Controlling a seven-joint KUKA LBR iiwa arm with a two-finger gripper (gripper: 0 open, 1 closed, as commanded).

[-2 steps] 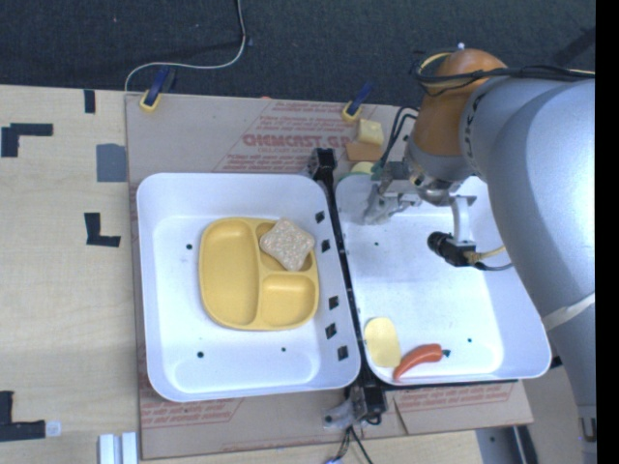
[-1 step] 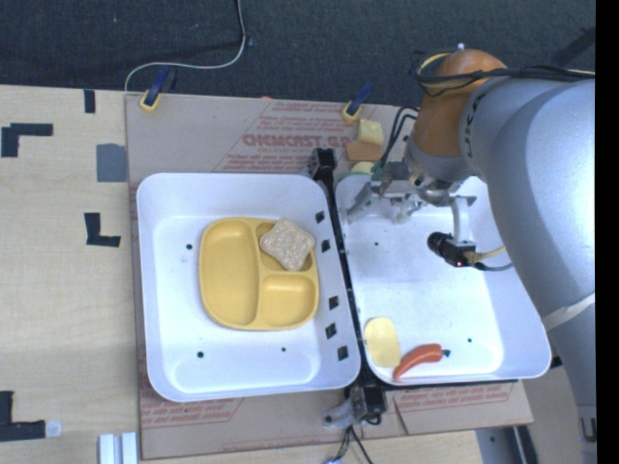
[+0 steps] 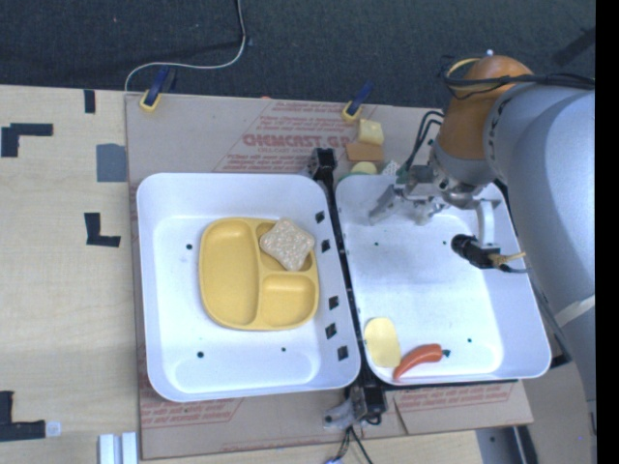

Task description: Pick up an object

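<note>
My gripper (image 3: 398, 207) hangs over the far end of the right bin (image 3: 503, 298), open, with nothing between its fingers. At the near edge of that bin lie a pale yellow oval piece (image 3: 382, 340) and an orange-red sausage-shaped thing (image 3: 419, 359), side by side and well apart from the gripper. In the left bin (image 3: 164, 288) sits a yellow divided plate (image 3: 247, 278) with a speckled tan bread-like slice (image 3: 287, 244) on its far right corner.
Behind the bins, on the cardboard, stand a yellow block (image 3: 370, 130), a brown block (image 3: 365, 151) and a pale round thing (image 3: 363, 169), close to the gripper's left. A black divider with clips (image 3: 334, 259) runs between the bins. The grey arm (image 3: 551, 182) covers the right side.
</note>
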